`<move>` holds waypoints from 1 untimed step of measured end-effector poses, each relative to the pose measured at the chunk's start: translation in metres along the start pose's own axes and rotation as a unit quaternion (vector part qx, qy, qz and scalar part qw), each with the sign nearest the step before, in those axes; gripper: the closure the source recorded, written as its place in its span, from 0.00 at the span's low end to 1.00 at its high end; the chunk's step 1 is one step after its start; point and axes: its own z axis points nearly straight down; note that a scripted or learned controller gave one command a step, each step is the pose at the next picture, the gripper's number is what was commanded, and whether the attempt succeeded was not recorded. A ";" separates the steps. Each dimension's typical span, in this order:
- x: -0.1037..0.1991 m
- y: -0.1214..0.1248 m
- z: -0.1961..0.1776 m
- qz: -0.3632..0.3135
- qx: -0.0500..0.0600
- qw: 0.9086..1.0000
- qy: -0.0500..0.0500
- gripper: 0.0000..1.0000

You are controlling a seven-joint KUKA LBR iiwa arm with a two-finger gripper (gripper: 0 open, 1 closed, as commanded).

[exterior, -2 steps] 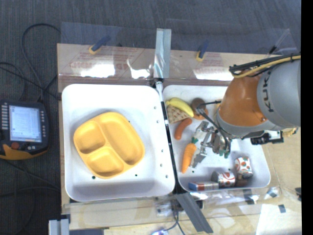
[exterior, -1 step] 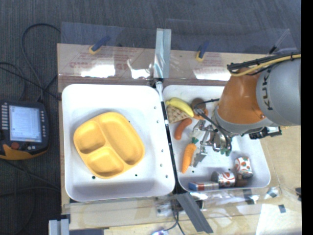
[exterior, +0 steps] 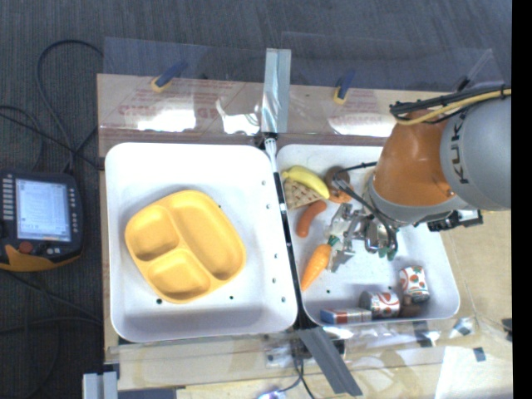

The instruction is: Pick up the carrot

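The carrot (exterior: 315, 265) lies in the right bin (exterior: 440, 302), near its left wall, orange with a small green top pointing up right. My gripper (exterior: 356, 238) hangs just right of the carrot's green end, its metal fingers pointing down-left over the bin floor. Nothing is seen between them. The grey arm with its orange band (exterior: 416, 173) reaches in from the right above the gripper.
The right bin also holds a banana (exterior: 304, 177), a waffle-like wedge (exterior: 302, 193), a sausage (exterior: 310, 217), two cans (exterior: 413, 283) and a marker (exterior: 342, 315). A yellow divided plate (exterior: 183, 243) sits in the left bin (exterior: 125, 306).
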 end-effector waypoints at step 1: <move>0.031 0.030 -0.111 0.025 -0.005 1.000 0.007 1.00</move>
